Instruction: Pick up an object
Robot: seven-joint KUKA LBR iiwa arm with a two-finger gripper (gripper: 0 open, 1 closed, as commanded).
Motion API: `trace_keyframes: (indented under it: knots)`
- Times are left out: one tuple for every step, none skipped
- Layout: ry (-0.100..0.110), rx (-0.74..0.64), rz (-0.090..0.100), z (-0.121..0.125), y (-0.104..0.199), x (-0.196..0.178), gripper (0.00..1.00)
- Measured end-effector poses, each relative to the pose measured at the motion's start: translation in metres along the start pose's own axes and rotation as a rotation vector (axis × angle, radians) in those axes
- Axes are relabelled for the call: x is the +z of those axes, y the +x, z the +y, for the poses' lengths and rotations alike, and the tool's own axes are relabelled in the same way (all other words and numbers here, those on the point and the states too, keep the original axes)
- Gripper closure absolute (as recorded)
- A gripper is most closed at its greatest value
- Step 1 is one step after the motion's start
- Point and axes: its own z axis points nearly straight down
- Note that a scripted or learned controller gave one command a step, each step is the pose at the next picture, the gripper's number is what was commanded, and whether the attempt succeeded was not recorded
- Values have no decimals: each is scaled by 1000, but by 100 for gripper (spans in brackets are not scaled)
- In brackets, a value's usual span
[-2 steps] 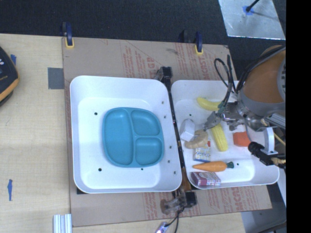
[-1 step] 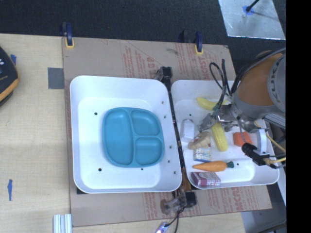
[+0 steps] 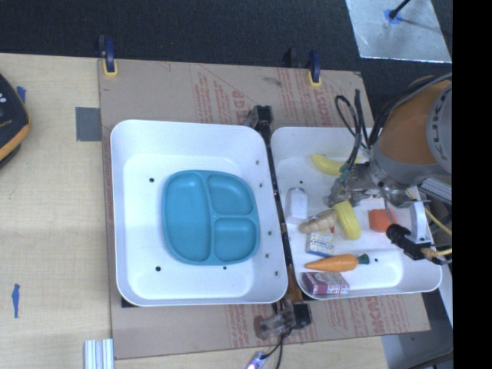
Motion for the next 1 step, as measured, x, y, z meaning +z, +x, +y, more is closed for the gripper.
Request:
trace_keyframes:
  knots:
    - [-5,3,3,37,92,-91,100]
